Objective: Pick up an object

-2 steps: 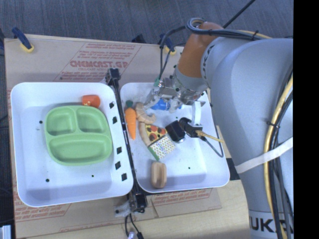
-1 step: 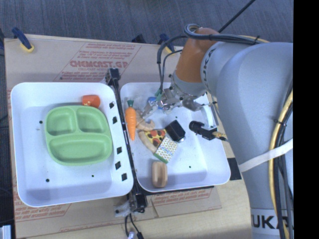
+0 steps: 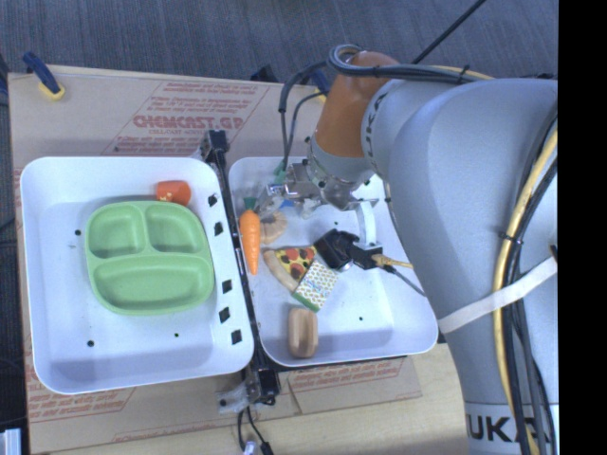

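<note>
Camera view, smooth tapered orange carrot (image 3: 249, 239), green divided plastic tray (image 3: 149, 257)

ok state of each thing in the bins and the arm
green plate: flat in left bin, nothing on it
red toy: beside the plate
carrot: lying by right bin's left wall
pizza slice: flat
bread roll: lying free
gripper: low over right bin
</note>
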`<state>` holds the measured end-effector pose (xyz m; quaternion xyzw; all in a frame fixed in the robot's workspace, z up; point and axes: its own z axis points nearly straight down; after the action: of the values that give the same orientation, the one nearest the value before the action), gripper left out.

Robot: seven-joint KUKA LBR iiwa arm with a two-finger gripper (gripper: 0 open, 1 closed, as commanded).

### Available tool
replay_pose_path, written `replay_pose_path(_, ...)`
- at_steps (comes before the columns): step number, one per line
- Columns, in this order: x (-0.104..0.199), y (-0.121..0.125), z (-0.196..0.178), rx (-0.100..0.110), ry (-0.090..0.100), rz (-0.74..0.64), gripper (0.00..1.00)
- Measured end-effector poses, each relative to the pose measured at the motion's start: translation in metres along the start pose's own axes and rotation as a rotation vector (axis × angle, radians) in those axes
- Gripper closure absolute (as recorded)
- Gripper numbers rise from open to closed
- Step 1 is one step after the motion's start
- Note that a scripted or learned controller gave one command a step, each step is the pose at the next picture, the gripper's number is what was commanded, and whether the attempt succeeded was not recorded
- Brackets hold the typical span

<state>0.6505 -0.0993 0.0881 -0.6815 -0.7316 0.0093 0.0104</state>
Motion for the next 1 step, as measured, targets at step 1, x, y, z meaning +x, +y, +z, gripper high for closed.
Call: replay_pose_path(1,0.0001,0.0011,-0.0105,-0.005,-0.001,-0.004,1.0)
